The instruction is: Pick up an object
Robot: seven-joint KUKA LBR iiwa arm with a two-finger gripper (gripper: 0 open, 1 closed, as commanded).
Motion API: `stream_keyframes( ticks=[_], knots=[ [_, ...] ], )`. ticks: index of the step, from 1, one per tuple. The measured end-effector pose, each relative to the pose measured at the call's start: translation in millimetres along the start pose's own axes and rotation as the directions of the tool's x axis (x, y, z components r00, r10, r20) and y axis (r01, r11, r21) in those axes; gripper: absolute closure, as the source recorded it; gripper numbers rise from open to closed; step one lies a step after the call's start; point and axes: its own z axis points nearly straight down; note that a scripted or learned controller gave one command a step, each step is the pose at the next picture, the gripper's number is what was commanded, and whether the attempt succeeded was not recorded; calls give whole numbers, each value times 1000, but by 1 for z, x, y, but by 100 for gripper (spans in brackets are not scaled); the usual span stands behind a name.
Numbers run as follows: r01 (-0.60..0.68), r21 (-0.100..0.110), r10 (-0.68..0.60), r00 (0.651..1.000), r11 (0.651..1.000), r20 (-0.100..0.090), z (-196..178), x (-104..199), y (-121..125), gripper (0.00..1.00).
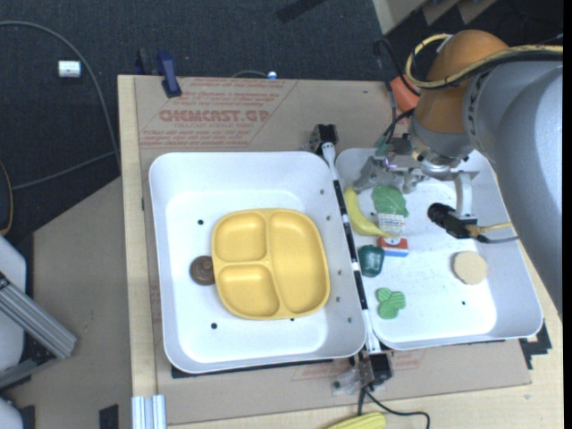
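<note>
Currently, the gripper (391, 175) is seen at the far end of the right bin (429, 315), carried by the grey arm (518, 105) that is brought in from the right of the view, with its orange band (460, 61) turned toward the camera. Whether the gripper is spread or closed cannot be told, since its tips are lost among the metal parts of the wrist, and nothing can be seen held in it. A green and white packet (390, 204) is found directly below the gripper in the view, so close that contact cannot be ruled out or confirmed. A banana (359, 217) is laid just beside the packet, along the wall shared with the left bin (179, 204). A small red, white and blue item (393, 244) is placed at the near end of the packet, and a dark green piece (370, 259) is set just beside it, close to the shared wall. A leafy green toy (390, 302) is seen nearer the camera, apart from the others, and a tan round disc (469, 267) is set well apart toward the bin's right side. The left bin is occupied by a yellow divided plate (268, 264), against whose left edge a brown round object (202, 270) is partly tucked
</note>
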Motion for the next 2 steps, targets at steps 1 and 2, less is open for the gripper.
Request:
stream_keyframes(
  ticks=[1,2],
  knots=[
    [-1,0,1,1000,1000,2,0,-35,0,0],
    [0,4,0,1000,1000,-2,0,2,0,0]
  ],
)
